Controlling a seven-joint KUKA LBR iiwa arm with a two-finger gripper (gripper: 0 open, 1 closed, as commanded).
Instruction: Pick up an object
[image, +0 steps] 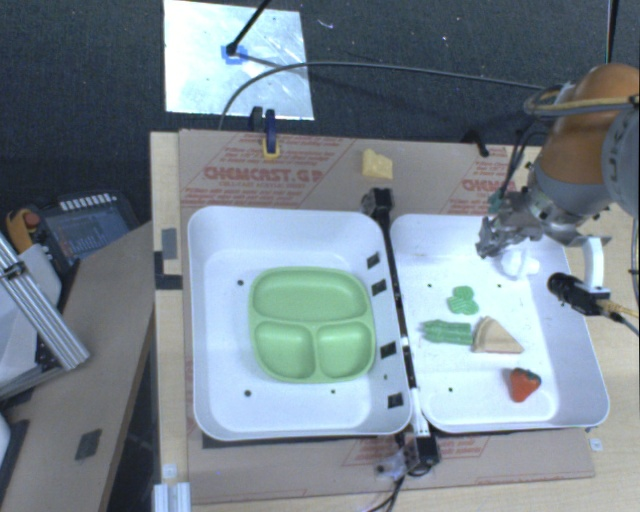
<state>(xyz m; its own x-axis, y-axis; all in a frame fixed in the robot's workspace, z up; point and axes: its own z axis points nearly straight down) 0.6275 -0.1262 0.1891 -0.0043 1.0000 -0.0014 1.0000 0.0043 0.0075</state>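
Note:
The right bin (560, 330) holds several small toy foods. A green round piece (462, 298) lies near its middle, with a green pickle-like piece (447, 332) just below it. A tan wedge (495, 337) touches the pickle's right end. A red strawberry (523, 384) sits near the front right. A small white object (514, 263) lies toward the far side. My gripper (496, 240) hangs over the far part of this bin, just left of and above the white object, well apart from the green pieces.
The left bin (215, 300) holds a green three-compartment tray (308, 323). A yellow cheese-like block (377, 163) lies on the cardboard behind the bins. A black part (572, 291) of the arm juts over the right bin's right side. Cables run across the back.

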